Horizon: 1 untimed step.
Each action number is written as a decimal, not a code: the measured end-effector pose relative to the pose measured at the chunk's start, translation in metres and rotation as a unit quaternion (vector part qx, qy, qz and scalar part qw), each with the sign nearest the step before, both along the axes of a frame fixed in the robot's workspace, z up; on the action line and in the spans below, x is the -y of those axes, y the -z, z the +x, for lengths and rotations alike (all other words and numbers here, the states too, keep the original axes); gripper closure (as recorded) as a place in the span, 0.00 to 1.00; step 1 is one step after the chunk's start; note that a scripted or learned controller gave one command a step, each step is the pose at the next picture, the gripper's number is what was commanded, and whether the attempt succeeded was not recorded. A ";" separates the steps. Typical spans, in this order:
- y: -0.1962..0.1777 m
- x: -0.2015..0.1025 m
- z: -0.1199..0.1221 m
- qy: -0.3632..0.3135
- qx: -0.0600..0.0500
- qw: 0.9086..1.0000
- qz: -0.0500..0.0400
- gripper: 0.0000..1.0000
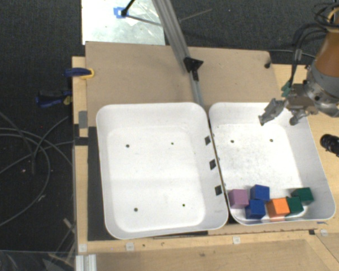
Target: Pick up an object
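Several small blocks lie huddled at the near edge of the right bin (254, 145): a purple block (238, 197), a blue block (260, 192) with a second blue block (255, 209) in front of it, an orange block (279, 207) and a green block (302, 195). My gripper (279, 119) hangs over the far end of the right bin, well away from the blocks. It is open, its two fingers spread wide with nothing between them.
The left bin (152, 168) sits beside the right one, with black clips along the shared rim. A grey pole (175, 33) slants down to the far edge between the bins. Cables and a blue clamp lie off the bench to the left.
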<state>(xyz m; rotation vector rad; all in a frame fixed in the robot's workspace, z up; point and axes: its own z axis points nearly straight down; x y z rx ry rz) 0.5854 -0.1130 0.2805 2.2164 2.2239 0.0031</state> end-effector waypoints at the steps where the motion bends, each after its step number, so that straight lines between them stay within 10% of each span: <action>1: 0.044 0.065 -0.046 0.005 -0.003 1.000 -0.001 0.00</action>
